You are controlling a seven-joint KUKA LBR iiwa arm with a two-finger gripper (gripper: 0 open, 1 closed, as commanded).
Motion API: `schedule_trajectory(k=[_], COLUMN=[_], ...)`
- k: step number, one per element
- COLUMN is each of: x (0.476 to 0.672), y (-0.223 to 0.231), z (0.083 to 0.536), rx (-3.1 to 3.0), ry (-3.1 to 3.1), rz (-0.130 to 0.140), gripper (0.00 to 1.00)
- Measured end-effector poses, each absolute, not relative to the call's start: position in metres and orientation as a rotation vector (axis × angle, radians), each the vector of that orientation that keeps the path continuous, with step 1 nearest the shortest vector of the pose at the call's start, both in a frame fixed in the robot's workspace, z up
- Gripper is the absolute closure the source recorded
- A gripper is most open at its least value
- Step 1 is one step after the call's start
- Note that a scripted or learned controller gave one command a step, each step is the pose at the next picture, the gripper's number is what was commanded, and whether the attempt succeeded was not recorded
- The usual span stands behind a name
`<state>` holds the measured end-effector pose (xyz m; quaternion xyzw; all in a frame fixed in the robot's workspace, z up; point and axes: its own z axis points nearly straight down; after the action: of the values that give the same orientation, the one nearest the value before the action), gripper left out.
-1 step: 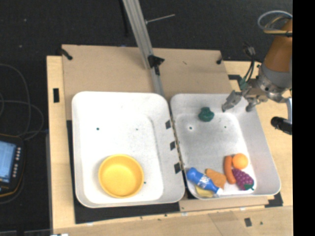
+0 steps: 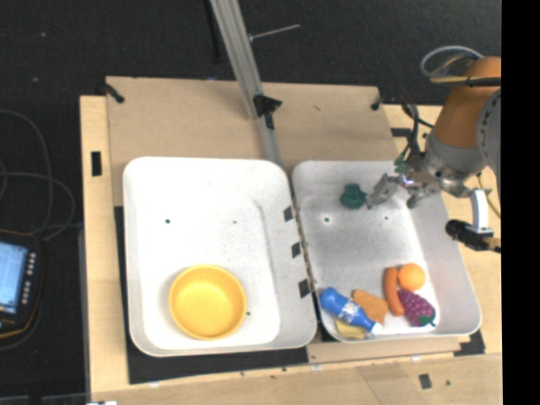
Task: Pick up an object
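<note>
Here a wooden bench [image 2: 354,108] on dark floor bears two white bins. The gripper [image 2: 398,191] hangs over the right bin [image 2: 363,234], fingers spread with nothing between them. A small green object [image 2: 353,197] lies just left of the fingertips, apart from them.

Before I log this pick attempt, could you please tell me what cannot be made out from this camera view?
- End effector: too small and blurred to tell its state or any contact with the green object beside it.
- Green object: too small to identify.
- Toy pile in the right bin's near corner: the blue bottle overlaps a yellow item, mostly hidden.
- Arm: cut off by the right edge.
</note>
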<state>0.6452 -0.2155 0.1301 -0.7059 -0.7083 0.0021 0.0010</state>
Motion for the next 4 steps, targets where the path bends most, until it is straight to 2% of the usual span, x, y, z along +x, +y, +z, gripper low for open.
schedule_trajectory(k=[1,2,4], x=[0.645,0.647,0.641], y=[-0.217,-0.218,-0.224], z=[0.100,0.114,0.225], rx=[-2.219,-2.221,-2.226], ry=[-2.225,-2.232,-2.227], rz=[0.005,0.002,-0.005], gripper=[0.00,1.00,1.00])
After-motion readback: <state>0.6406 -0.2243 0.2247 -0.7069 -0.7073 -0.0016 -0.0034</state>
